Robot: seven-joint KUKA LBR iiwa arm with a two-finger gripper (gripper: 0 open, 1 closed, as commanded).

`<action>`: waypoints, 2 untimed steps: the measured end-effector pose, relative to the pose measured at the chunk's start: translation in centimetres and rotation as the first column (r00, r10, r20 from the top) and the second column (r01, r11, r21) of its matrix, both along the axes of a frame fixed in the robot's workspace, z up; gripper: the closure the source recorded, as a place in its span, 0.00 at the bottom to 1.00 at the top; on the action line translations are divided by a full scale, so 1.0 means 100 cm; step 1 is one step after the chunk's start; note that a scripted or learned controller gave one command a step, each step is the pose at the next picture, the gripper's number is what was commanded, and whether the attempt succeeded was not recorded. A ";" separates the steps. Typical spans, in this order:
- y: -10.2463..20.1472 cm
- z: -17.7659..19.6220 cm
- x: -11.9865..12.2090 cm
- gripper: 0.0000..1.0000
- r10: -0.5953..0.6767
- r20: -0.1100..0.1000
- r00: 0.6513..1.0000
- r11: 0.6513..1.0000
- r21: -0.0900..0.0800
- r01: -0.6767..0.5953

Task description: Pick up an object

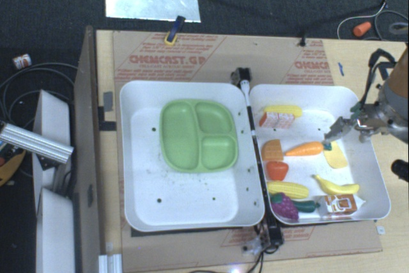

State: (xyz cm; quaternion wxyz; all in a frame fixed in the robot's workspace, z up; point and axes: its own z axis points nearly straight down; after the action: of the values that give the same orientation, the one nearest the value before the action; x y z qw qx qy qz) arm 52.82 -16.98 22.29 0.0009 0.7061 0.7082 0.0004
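Where tool (333, 132) hovers, carrot (304, 149) lies beside.

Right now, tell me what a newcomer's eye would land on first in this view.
First the green divided plate, alone in the middle of the left bin. Then the bright toy food scattered in the right bin: an orange carrot near the centre, a banana and purple grapes toward the near edge. The gripper reaches in from the right, just above the carrot's tip.

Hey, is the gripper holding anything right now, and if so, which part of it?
Nothing seems held. The gripper hovers by the carrot's leafy end in the right bin.
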 end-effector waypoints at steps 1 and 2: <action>0.065 -0.061 0.023 0.00 0.008 -0.004 1.000 1.000 0.004 -0.008; 0.086 -0.135 0.025 0.00 0.002 0.011 1.000 1.000 0.000 -0.002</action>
State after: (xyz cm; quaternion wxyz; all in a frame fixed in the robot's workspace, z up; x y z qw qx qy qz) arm 55.29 -8.37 8.82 0.0046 0.7054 0.7088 0.0044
